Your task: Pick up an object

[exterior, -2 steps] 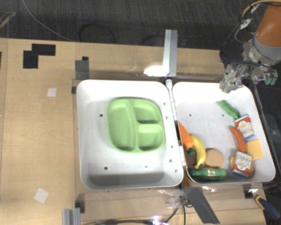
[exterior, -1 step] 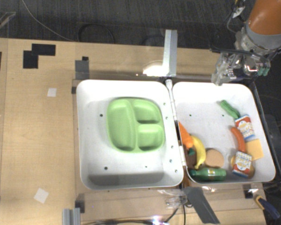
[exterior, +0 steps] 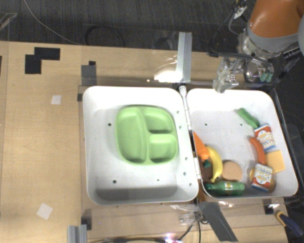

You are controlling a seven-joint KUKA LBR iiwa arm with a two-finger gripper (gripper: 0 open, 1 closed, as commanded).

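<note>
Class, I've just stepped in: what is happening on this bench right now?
A grey robot arm with an orange band reaches in from the right, its gripper over the back rim of the right bin, holding nothing. That bin holds toy food along its near and right sides, among it a banana, a carrot and a sausage. The left bin holds a green divided tray. Nothing is picked up yet.

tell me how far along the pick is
Nothing looks done: the gripper hangs over the right bin's back rim, nothing between its fingers. The banana, carrot and the other toy foods lie in that bin. Descent, grasp and lift remain.
</note>
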